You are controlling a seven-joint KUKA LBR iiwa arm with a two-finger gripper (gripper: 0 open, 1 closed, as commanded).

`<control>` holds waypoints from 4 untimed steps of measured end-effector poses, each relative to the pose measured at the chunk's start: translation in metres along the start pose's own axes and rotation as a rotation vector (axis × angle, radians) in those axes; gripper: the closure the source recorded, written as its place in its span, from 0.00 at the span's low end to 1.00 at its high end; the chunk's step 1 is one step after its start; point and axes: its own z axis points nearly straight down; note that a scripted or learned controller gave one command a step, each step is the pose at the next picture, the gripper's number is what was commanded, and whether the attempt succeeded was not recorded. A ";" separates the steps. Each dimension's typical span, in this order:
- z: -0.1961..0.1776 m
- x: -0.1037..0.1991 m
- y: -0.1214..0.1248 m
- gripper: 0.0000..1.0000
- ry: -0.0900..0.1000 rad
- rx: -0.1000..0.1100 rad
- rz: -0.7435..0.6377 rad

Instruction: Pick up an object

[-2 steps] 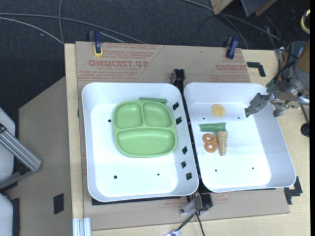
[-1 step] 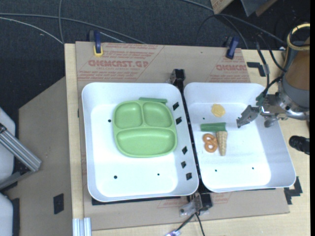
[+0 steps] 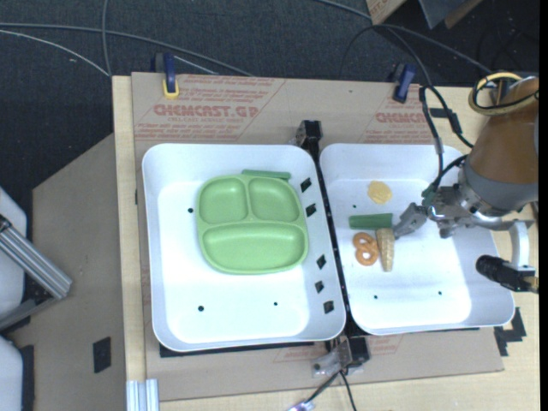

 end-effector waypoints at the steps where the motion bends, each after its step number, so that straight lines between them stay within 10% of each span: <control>1: 0.062 -0.002 -0.005 0.00 0.000 0.000 0.001; 2: 0.047 -0.003 -0.003 1.00 -0.001 -0.006 0.001; 4: -0.060 0.009 -0.004 1.00 -0.004 -0.011 -0.001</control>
